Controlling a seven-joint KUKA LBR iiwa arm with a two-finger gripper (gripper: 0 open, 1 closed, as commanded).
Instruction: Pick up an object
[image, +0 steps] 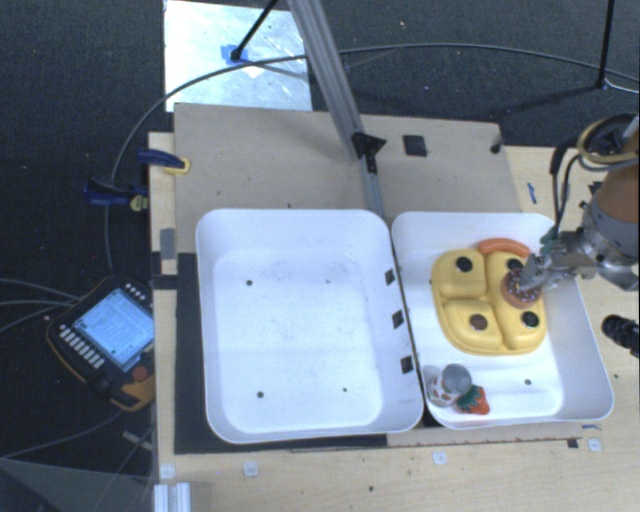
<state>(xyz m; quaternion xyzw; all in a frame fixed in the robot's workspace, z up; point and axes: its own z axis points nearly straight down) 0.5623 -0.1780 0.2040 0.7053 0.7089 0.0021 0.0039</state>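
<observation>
Yellow toy: a moulded plastic piece (487, 302) with four rounded lobes, each marked by a dark spot, lies flat in the far-right part of the right bin (575, 395). Being the largest thing there, it is the likely thing to pick.
Orange piece: a curved orange strip (503, 245) sits at the toy's far edge, touching it or nearly so; too small to say which.
Gripper: the gripper (522, 285) hangs over the toy's far-right lobe, its tip low and close to the surface (probably lined up for a straight descent). Whether it is spread or pressed together cannot be told from this angle, and nothing shows between its tips.
Ring at tip: a small brownish ring (519, 291) shows right under the tip; it may belong to the tool or the toy.
Small objects: a grey rounded item (456, 378) and a red-and-green item (473, 401) rest in the right bin's near-left corner, well apart from the toy, so they should not hinder a grasp.
Left bin: the white left bin (215, 330) stands just beside the right one, sharing a divider edge.
Judgement: the broad, smooth lobes may offer little to pinch.
</observation>
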